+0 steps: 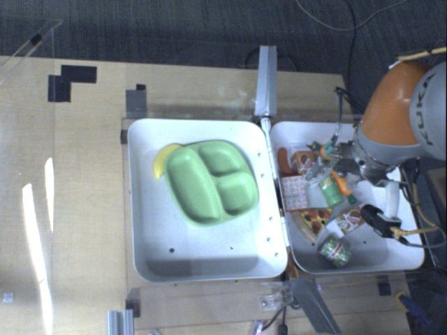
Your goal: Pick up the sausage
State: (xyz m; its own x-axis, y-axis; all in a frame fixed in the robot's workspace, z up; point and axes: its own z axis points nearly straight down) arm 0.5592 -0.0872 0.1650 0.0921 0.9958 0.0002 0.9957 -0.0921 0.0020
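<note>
The sausage point(282, 161) is a short red-brown piece lying along the left wall of the right bin point(408, 257), at its back left. My gripper point(330, 159) hangs low over the middle of that bin's clutter, roughly a hand's width right of the sausage. Nothing of the sausage lies at the gripper. The grey arm with its orange band point(391, 110) comes in from the right and hides the bin's back right corner.
The right bin also holds pizza slices point(314, 218), a red-white card point(294, 192), a green bottle point(331, 190), an orange carrot-like piece point(340, 182) and a can point(336, 251). The left bin point(202, 260) carries a green divided plate point(211, 180) with a yellow banana point(163, 160) behind it.
</note>
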